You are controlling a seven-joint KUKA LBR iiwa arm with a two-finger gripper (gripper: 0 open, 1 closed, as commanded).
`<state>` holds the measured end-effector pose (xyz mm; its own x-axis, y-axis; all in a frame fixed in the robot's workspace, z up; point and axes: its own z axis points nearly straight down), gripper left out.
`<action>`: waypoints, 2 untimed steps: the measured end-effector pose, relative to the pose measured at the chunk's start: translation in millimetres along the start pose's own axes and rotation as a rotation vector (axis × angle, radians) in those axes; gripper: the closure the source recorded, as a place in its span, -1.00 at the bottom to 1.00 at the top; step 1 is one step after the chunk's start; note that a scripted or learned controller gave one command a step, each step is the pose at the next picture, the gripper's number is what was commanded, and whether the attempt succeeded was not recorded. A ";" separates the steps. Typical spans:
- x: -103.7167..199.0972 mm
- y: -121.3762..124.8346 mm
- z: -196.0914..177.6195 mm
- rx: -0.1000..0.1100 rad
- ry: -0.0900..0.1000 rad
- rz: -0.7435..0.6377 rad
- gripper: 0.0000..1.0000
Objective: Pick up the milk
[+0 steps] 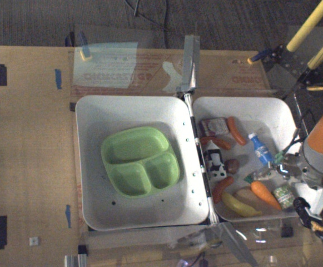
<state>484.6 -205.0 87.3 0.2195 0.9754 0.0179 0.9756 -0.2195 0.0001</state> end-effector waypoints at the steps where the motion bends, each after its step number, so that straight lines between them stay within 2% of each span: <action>1: 2.1 -4.3 1.3 0.000 -0.013 -0.100 -1.00; 2: -0.6 -1.3 0.7 0.004 -0.002 -0.078 -1.00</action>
<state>483.1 -205.3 86.6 0.1433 0.9896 0.0160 0.9897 -0.1432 -0.0024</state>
